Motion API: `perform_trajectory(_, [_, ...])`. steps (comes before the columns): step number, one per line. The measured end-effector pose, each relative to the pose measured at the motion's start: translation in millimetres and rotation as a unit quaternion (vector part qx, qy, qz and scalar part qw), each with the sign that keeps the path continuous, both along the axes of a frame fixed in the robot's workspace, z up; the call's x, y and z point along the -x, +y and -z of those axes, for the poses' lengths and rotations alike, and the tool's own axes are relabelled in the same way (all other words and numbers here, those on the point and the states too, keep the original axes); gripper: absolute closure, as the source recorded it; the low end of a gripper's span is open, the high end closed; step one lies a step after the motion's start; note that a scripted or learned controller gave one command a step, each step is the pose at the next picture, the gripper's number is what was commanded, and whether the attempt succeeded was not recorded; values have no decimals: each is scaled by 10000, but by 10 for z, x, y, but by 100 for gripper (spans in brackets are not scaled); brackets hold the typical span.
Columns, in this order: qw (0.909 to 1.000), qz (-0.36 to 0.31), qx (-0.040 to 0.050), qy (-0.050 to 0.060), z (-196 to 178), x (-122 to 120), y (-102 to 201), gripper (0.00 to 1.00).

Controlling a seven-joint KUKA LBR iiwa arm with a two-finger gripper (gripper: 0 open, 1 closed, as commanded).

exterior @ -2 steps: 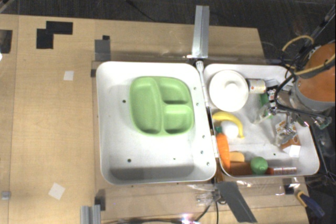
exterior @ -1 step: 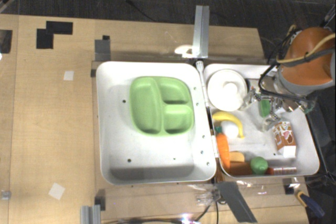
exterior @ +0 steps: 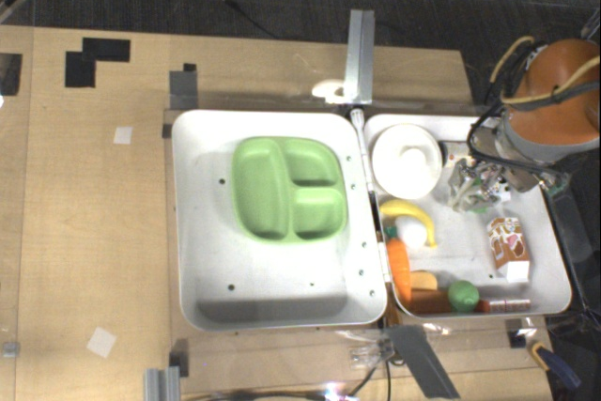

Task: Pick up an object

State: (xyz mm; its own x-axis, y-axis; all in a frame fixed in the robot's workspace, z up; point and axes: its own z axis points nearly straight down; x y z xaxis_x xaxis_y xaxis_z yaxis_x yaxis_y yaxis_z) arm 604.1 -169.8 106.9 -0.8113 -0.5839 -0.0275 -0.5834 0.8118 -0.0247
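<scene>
We see the tool [exterior: 477, 183] low over the right shallow white bin [exterior: 549, 244], beside the round white bowl [exterior: 406, 160]; its state we cannot tell. Yellow plastic banana [exterior: 413, 216] lies just below the bowl.

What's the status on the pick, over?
Gripper low in right bin, beside white bowl; grip state unclear. Nothing seen held. Banana, carrot, snack box lie apart, unobstructed.

Two white bins [exterior: 188, 202] sitting side by side, one green divided tray [exterior: 286, 188], one white bowl [exterior: 406, 159], one banana [exterior: 411, 213], one carrot [exterior: 399, 266], one small carton [exterior: 508, 248], one green ball [exterior: 462, 295]
</scene>
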Motion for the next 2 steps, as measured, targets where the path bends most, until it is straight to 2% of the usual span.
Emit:
perform_trajectory(1, [10000, 2, -1, 3, 3, 2, -1, 0])
perform_trajectory(2, [9993, 356, -16, 89, 160, 178, -5, 0])
